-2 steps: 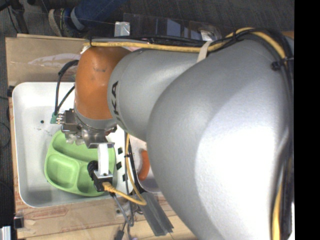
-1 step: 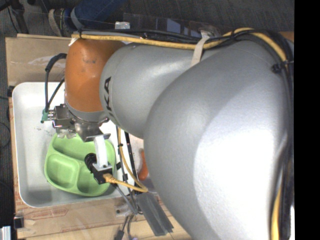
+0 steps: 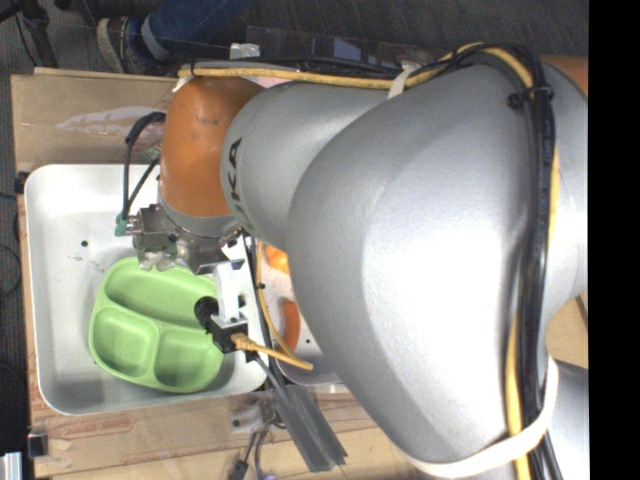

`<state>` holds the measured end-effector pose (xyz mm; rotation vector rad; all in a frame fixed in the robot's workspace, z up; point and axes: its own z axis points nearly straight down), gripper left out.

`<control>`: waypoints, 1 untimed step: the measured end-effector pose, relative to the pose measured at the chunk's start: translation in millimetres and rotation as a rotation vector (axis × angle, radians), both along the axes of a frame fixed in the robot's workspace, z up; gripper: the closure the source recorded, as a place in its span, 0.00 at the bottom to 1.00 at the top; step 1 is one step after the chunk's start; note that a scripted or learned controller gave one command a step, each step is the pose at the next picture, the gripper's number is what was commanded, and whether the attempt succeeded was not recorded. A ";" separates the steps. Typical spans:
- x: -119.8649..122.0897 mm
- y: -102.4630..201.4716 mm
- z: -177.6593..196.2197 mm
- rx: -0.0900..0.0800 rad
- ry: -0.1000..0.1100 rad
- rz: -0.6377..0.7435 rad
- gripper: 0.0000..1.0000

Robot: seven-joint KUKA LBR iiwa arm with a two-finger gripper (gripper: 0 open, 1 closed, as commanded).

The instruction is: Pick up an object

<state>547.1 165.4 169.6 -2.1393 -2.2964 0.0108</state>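
where arm (image 3: 400,218) covers bench | green tray (image 3: 155,333) in white bin (image 3: 50,268) | claw state unreadable

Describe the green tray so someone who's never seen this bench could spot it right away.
Find the white bin on the left of the view. Below the arm's orange band, the green tray lies in the bin's lower half. It is lime green, rounded and divided into compartments.
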 end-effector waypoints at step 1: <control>-12.2 37.7 -11.5 0.000 0.001 -0.014 1.00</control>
